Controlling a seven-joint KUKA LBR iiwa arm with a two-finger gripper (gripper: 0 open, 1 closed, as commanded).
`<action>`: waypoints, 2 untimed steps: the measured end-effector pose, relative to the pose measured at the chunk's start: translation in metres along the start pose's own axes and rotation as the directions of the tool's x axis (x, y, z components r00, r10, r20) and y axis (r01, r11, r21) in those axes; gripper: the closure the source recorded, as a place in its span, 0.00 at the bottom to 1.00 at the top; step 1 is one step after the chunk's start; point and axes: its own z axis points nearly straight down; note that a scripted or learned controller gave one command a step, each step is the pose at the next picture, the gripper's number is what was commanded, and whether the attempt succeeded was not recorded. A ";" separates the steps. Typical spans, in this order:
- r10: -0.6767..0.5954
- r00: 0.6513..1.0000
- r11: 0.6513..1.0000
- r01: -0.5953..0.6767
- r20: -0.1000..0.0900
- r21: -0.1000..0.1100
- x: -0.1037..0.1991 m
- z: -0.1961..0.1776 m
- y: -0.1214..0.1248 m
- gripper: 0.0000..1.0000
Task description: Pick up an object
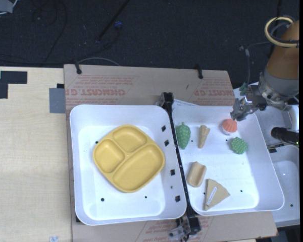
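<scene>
The fingers are too small for you to tell if they are wide or narrow. The gripper (238, 114) hangs just beside the orange toy (229, 126) in the right bin (252, 183), likely to grab it

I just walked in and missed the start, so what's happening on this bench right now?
A grey robot arm reaches in from the right, its gripper poised just above a small orange-pink item at the far side of the right bin. Nothing looks lifted yet. That bin also holds two green pieces, a small cone, a tan bread-like piece and a wedge. The left bin holds a yellow divided plate.
</scene>
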 end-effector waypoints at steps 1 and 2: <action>-0.002 1.000 1.000 0.002 -0.001 0.005 0.000 0.000 0.000 1.00; -0.008 1.000 1.000 0.008 -0.004 0.007 0.064 -0.002 -0.001 1.00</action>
